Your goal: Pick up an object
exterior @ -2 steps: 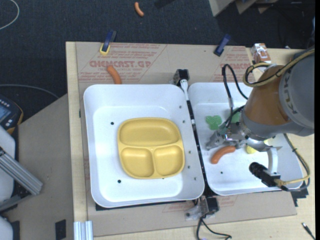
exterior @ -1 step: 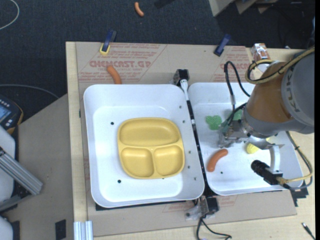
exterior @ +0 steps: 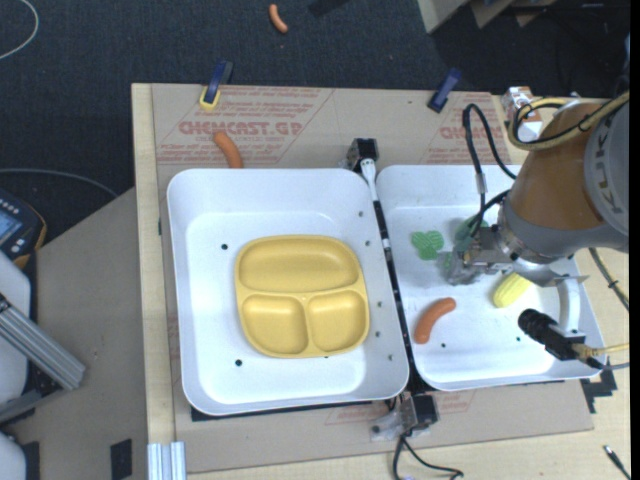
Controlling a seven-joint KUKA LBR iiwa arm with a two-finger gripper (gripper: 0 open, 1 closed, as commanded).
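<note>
Tool (exterior: 468,261) hung low in the upper middle of the right-hand bin (exterior: 560,368), at the end of the grey arm (exterior: 560,198) that reached in from the right edge of the frame. Whether it was apart or together could not be told from this angle.

Just left of the tool lay a green piece (exterior: 428,243) on the white floor of the bin. A darker green scrap (exterior: 468,230) showed right above the tool, partly hidden by it. A yellow piece (exterior: 510,289) lay just to the tool's lower right. Further to the lower left, apart from the tool, an orange sausage (exterior: 434,320) lay at a slant near the bin's left wall.

The left-hand bin (exterior: 190,268) held a yellow divided plate (exterior: 300,295) in its middle. On the brown surface (exterior: 300,118) above that bin lay a second sausage (exterior: 228,149), and two clamps (exterior: 213,86) (exterior: 444,90) gripped the surface's top edge. A third sausage (exterior: 278,17) lay on the dark floor (exterior: 120,28) at the top of the frame.
</note>
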